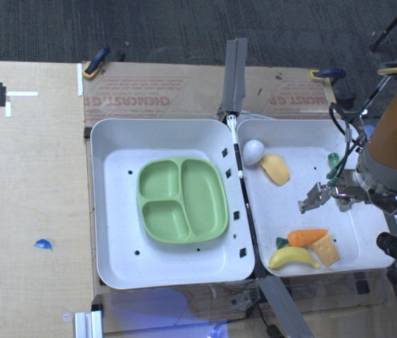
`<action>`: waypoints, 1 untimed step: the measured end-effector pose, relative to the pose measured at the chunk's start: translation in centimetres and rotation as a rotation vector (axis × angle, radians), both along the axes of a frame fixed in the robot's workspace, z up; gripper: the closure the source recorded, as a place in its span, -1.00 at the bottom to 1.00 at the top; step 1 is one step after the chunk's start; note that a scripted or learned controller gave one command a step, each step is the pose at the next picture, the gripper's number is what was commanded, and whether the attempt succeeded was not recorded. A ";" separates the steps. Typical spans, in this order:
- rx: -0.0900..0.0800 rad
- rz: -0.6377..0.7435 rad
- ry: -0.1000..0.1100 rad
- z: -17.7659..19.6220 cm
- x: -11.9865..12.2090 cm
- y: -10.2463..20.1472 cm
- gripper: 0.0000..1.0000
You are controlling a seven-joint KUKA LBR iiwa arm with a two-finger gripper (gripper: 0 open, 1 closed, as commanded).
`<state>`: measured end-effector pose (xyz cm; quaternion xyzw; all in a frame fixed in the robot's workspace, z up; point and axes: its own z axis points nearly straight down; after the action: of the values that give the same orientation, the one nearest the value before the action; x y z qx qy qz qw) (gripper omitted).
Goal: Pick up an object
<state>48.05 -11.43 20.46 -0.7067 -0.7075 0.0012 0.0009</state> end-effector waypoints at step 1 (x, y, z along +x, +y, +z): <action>0.001 0.203 -0.002 -11.3 -0.3 -1.1 -1.00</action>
<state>47.72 -12.54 9.13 -0.6313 -0.7755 0.0002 0.0003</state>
